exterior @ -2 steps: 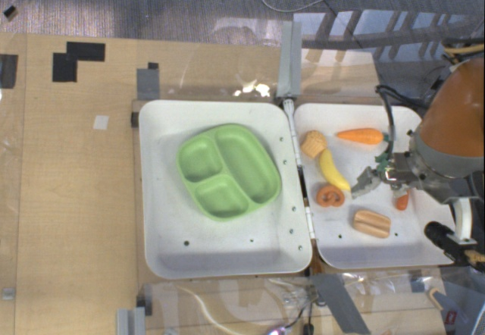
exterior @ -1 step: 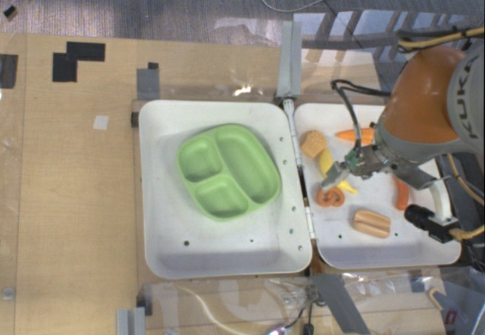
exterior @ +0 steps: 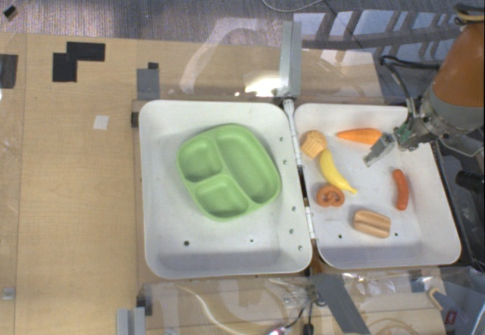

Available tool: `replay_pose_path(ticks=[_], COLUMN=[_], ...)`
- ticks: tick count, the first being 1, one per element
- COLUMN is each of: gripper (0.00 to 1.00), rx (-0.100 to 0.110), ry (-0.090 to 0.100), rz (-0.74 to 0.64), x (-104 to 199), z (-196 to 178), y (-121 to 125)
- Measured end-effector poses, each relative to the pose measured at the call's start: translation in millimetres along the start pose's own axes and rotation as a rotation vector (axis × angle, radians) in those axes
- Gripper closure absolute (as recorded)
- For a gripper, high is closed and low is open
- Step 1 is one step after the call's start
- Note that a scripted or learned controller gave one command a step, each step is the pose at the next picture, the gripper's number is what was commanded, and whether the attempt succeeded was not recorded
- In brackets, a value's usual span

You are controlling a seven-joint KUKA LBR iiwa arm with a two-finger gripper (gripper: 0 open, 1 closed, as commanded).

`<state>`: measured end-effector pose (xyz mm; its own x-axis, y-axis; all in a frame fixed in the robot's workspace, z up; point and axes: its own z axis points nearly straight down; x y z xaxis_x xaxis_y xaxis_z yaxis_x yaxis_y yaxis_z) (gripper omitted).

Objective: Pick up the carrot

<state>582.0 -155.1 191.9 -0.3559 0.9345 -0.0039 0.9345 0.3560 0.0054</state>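
Carrot lies flat at far side of right bin, tip pointing right. Your gripper sits just right of that tip, low, nothing between fingers; gap itself too blurred to call wide or narrow. Risks as I read them: you nudge tapered tip and carrot rolls away toward far wall; narrow end slips out. Banana and sausage near, likely clear. Aim for thick middle.
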Motion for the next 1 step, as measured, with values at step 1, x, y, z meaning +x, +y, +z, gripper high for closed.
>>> replay_pose_path(ticks=[1], gripper=[0.0], rx=[-0.002], ry=[-0.001], rz=[-0.179], x=[-59.4], z=[12.6], y=[21.9])
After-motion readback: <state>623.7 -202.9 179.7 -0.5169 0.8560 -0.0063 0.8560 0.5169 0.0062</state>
